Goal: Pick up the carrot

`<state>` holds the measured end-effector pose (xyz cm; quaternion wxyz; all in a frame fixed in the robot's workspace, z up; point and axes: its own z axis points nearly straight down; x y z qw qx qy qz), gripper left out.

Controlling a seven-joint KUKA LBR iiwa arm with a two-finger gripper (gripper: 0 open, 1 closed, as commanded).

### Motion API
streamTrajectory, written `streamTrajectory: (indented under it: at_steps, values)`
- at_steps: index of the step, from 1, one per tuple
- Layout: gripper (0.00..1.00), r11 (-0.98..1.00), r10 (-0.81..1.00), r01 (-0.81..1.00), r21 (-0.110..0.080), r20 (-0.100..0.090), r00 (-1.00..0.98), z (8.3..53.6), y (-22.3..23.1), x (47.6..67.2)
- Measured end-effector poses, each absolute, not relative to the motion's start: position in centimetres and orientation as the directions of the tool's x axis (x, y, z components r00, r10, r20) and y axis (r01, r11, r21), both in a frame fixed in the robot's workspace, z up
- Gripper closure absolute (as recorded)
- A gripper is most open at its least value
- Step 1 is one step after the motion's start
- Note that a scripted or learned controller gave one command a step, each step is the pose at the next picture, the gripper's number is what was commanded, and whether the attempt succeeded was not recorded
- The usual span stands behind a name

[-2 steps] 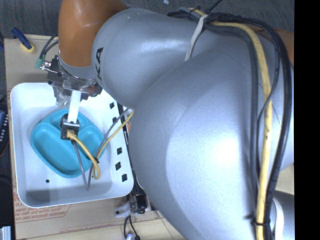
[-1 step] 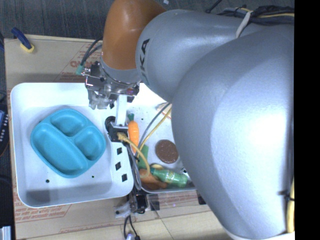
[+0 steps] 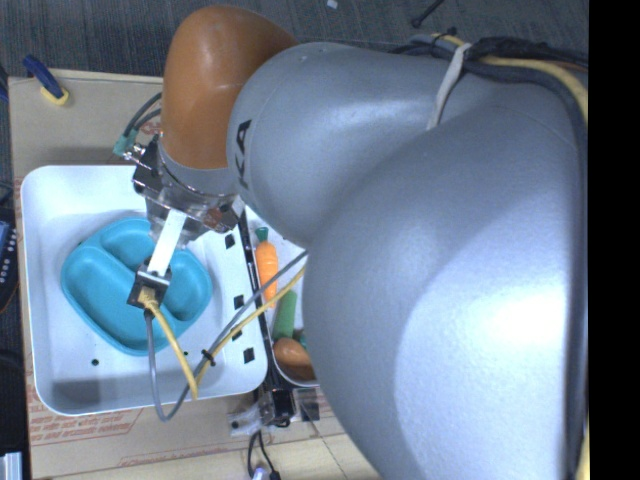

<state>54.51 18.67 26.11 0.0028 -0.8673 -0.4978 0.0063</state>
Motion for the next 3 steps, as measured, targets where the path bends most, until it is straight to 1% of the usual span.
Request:
streamTrajectory:
  at_steps: [1, 2, 3]
  values:
    - [1.00, -0.581, 0.814, 0.814, 0.001, 0.005, 0.581, 11.5, 21.9, 57.8]
    - [1.00, -0.575, 0.818, 0.818, -0.007, 0.003, 0.575, 12.6, 22.2, 57.7]
    - [1.00, -0.603, 0.798, 0.798, -0.016, -0.007, 0.603, 10.1, 22.1, 64.0]
